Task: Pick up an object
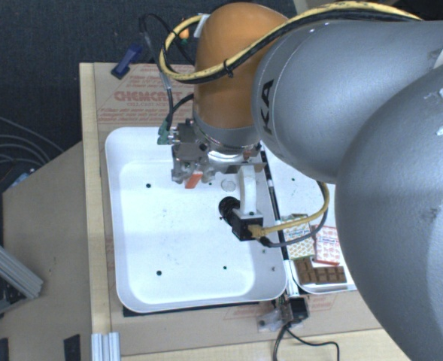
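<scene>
Gripper (185, 173) hangs low over the far part of the left bin (176, 239), close to that bin's back wall and a bit towards its right half. We cannot tell how far open it is, since the wrist blocks the view from above. A small orange-red piece (194, 180) shows right at the gripper's tip, just above the left bin's floor. We cannot tell whether it is gripped, only touching, or lying loose. The arm (371, 126) comes in from the right of the left bin, and its orange band (232, 51) sits over that bin's back edge. The floor of the left bin is white with a few dark specks (159, 272) scattered on it. The right bin (287, 173) is just right of the left bin and mostly under the arm. At its near end we see a brown-patterned packet (323, 275). A red-and-white packet (328, 247) lies just behind it, and a checkered packet (300, 229) is a little further back, next to the divider shared with the left bin. A brown board (93, 201) with red print lies under the left bin and sticks out at its left and back. A blue clip (123, 65) rests beyond the left bin's back-left corner, at the board's far edge.
</scene>
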You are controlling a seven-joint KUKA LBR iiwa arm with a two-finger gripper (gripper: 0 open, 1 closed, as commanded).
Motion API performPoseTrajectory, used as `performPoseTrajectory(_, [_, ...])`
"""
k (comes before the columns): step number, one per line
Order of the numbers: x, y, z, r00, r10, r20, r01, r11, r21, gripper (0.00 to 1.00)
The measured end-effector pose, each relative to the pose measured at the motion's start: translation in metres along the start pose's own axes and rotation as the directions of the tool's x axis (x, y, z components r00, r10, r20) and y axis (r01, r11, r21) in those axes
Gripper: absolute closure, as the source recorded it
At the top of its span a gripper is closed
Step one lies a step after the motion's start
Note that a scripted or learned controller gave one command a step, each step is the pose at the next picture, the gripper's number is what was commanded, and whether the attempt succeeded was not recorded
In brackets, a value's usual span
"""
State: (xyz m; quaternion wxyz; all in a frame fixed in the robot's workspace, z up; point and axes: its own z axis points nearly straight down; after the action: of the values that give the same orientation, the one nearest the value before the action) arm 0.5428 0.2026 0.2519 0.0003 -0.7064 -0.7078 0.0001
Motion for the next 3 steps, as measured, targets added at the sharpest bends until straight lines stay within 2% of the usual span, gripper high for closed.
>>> performPoseTrajectory(1, [0.022, 0.014, -0.007, 1.000, 0.001, 0.000, -0.001, 1.000, -0.002, 1.00])
performPoseTrajectory(2, [0.022, 0.032, 0.008, 1.000, 0.002, 0.000, -0.002, 1.000, -0.002, 1.00])
performPoseTrajectory(3, [0.022, -0.033, 0.020, 1.000, 0.001, 0.001, -0.001, 1.000, 0.004, 1.00])
